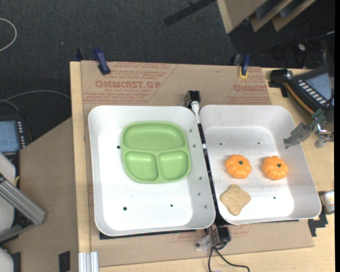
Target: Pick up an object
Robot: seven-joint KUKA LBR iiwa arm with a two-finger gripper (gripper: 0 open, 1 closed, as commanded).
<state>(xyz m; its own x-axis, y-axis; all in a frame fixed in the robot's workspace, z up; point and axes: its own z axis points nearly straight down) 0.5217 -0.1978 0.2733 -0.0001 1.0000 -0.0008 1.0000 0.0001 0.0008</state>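
Left bin (pixel 106 207): held a green divided plate (pixel 155 151), flat at centre. Right bin (pixel 265 119): two orange pumpkins (pixel 238 166) (pixel 275 168) side by side, tan cracker (pixel 235 199) just below, all unheld, likely pick candidates. Gripper (pixel 297 135): at right rim; claw state undeterminable.

A dark grey carpet (pixel 133 26) is covering the floor beyond the bench; a thin pale cable (pixel 6 32) is curling across it at the upper left; a brown board (pixel 133 79) printed with red lettering is lying under the bins, with a blue clamp (pixel 101 60) gripping its far edge; wooden furniture (pixel 255 13) is standing at the top right; even light is falling over everything.
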